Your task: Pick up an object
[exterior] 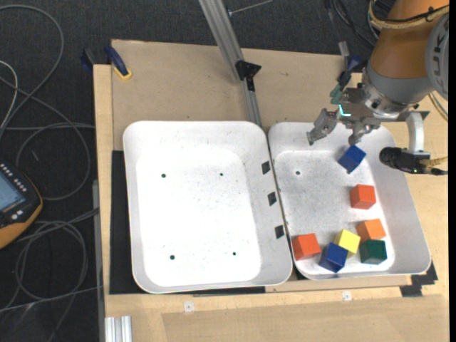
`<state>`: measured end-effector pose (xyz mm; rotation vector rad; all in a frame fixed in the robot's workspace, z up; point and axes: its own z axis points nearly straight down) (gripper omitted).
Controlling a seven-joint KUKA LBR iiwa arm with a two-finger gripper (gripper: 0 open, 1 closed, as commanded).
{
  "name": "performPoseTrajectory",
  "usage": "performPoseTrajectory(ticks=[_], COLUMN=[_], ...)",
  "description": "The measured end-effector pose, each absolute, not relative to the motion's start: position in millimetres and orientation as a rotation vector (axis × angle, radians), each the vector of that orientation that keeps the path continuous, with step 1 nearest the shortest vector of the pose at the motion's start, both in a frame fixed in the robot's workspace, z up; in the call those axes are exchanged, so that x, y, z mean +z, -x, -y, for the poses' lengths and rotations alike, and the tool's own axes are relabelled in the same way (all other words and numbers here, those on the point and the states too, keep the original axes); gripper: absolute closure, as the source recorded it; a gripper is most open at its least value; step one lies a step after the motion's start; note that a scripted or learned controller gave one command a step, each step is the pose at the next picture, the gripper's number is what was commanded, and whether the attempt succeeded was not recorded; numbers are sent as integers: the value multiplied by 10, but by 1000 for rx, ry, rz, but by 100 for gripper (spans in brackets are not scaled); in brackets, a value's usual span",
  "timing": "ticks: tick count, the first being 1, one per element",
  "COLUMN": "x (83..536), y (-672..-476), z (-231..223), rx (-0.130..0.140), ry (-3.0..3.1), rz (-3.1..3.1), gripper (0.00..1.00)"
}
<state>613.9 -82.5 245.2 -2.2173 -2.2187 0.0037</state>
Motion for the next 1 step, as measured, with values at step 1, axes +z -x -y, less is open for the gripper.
performPoseTrajectory(ticks=[1], x=[2474], y=[-6146], z=[828], rx=[0], ry=[2220], rz=[2221], gripper=[0])
